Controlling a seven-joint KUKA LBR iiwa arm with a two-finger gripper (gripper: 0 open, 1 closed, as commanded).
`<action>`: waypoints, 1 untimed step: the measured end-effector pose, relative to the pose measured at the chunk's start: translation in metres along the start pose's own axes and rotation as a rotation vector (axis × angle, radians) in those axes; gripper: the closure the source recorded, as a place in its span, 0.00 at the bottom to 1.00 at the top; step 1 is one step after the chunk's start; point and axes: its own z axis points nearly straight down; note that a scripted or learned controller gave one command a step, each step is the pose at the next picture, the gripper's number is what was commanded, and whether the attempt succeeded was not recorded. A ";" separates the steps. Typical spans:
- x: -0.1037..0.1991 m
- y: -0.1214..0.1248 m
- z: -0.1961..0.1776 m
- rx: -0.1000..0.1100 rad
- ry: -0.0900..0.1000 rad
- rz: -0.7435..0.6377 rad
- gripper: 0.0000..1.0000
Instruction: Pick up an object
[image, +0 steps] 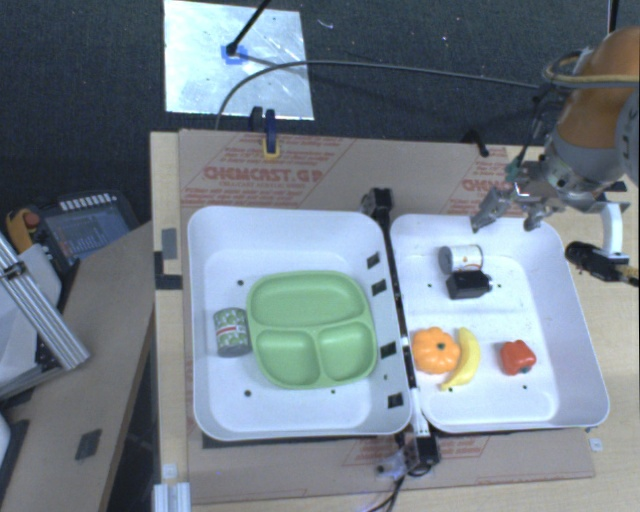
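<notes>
The right bin (560, 300) holds a small silver can lying on its side (460, 258), a black block (468, 284) just in front of it, an orange pumpkin-like toy (436, 350), a yellow banana (463, 358) and a red pepper (516, 357). My gripper (510, 217) hangs over the far edge of the right bin, above and to the right of the silver can. It is open, its two fingers spread with nothing between them.
In the left bin (215, 250) lie a green divided plate (305, 328) and, to its left, a small upright can with a green label (231, 331). A black clip strip (390, 300) joins the two bins. A cable runs across the back.
</notes>
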 end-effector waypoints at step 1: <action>-0.002 -0.003 0.042 0.002 0.000 0.002 0.00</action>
